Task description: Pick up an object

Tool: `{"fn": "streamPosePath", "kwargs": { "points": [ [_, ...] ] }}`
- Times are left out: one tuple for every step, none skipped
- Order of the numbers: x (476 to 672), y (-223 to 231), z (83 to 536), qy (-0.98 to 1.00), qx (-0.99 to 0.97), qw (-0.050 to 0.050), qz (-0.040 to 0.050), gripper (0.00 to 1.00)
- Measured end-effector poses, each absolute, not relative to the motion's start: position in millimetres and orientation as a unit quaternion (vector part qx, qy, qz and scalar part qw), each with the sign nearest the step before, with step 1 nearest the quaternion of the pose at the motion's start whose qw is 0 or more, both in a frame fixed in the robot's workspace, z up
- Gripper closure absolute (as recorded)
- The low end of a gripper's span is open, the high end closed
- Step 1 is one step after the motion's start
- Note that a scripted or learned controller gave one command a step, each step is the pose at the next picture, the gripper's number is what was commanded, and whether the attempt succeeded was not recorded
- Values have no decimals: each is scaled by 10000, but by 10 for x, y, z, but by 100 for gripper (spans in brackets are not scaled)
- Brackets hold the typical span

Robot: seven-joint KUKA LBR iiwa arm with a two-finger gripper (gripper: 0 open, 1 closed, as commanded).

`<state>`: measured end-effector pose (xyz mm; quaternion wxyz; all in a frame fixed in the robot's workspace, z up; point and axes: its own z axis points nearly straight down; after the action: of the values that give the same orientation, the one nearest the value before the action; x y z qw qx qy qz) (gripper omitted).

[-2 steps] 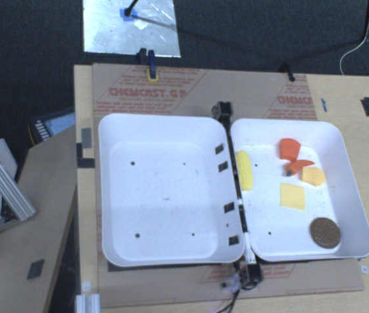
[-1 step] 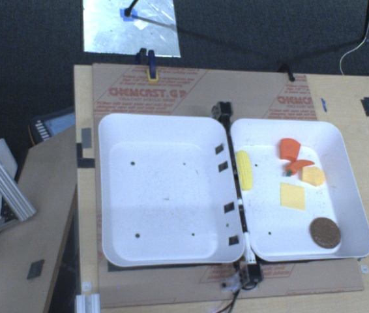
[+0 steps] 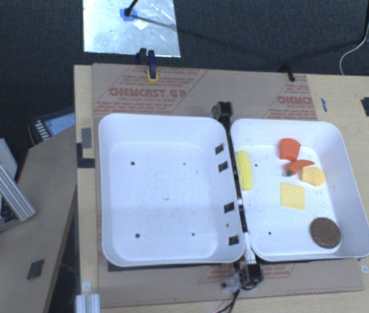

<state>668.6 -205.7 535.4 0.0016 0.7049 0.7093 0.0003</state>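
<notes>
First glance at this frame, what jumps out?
The two white bins side by side: the left bin is bare white, the right bin holds all the items. Brightest there are an orange piece near the far wall and a corn cob along the left wall. A yellow square slice lies mid-bin and a brown round cookie at the near right corner.

Red print, apparently "CHEMCAST GP", on the brown board (image 3: 147, 91).

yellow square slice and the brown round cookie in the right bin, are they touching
Apart. The camera view shows bare white bin floor between the yellow square slice and the brown round cookie, which lies nearer the bin's front right corner.
</notes>
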Motion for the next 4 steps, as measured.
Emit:
{"fn": "streamPosePath", "kwargs": {
  "points": [
    [6686, -2057, 5354, 7092, 7050, 16, 3, 100],
    [6686, -2057, 5354, 7092, 7050, 16, 3, 100],
    [6686, -2058, 5330, 7091, 7051, 19, 4, 100],
    [6686, -2058, 5355, 7092, 7050, 19, 4, 100]
  ]
}}
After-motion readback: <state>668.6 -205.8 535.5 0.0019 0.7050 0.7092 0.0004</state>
